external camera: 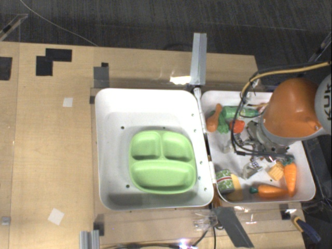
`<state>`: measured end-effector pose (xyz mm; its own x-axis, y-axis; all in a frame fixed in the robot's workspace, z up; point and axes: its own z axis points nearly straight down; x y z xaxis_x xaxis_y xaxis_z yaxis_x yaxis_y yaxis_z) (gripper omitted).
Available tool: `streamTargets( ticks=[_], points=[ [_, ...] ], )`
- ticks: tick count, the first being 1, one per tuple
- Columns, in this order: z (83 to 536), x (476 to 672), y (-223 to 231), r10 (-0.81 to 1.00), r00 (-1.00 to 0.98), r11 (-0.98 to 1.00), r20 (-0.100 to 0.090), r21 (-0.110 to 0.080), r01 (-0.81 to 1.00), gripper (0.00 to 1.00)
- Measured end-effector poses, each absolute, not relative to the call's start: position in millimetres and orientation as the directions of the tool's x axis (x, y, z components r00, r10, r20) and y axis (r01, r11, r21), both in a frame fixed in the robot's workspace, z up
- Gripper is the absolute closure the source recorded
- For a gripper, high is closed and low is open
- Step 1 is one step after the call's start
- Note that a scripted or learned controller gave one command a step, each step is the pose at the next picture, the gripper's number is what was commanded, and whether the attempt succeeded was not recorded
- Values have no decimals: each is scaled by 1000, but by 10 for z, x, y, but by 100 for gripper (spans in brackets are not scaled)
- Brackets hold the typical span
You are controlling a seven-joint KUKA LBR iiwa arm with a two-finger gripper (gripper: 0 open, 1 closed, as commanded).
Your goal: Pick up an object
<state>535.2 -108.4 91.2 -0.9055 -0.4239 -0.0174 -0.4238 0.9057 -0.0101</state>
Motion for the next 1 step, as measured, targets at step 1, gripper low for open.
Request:
streamTargets(
  ticks=[1],
  points=[
    [917, 5220, -966, -495, -869, 869, -20, -15, -494, 0]
  ],
)
